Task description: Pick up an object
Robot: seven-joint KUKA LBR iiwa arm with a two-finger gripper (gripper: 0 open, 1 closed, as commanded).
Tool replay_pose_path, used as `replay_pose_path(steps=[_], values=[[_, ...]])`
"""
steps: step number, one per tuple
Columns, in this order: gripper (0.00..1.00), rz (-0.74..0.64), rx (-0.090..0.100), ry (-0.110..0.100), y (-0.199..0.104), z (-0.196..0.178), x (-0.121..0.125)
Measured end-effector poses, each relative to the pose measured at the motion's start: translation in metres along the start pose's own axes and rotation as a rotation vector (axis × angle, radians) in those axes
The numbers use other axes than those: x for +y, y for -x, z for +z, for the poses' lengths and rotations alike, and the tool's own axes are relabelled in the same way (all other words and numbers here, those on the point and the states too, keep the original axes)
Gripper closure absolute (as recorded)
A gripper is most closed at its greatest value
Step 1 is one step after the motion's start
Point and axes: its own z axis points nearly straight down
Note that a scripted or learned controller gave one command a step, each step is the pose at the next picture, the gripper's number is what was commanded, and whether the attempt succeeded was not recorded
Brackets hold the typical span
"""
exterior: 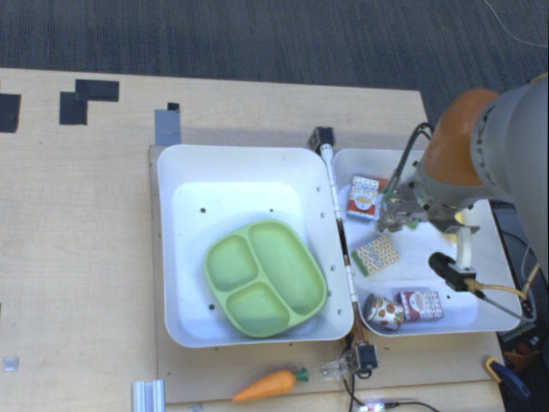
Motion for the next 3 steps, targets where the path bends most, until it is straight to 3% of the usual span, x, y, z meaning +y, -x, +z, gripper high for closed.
replay_pose_path(steps=[1, 2, 3], values=[[0.0, 0.0, 0.0, 0.0, 0.0, 0.0, 0.0], [0.0, 0.006, -0.001, -0.004, -0.007, 0.011, -0.056], [1.0, 0.004, -0.001, 0.002, -0.008, 0.0, -0.054]])
